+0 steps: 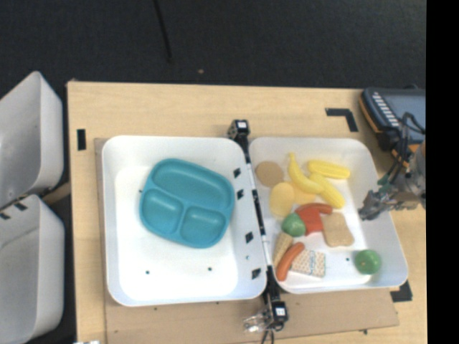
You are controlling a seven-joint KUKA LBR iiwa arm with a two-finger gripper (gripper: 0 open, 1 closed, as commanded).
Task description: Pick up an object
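The right bin (358, 149) holds several toy foods: a brown round piece (270, 172), a banana (301, 178), a yellow corn cob (328, 168), a yellow lemon (282, 198), a red piece (314, 217), a green piece (292, 225), a slice of toast (337, 232), a sausage (285, 263), a speckled cracker (309, 263) and a green ball (367, 261). My gripper (376, 205) hangs at the bin's right edge, to the right of the toast and above the green ball. Nothing is seen held in it.
The left bin (122, 264) carries a teal divided plate (187, 202). A divider with black clips (251, 213) runs between the bins. A dark device with cables (393, 113) lies on the bench at the far right.
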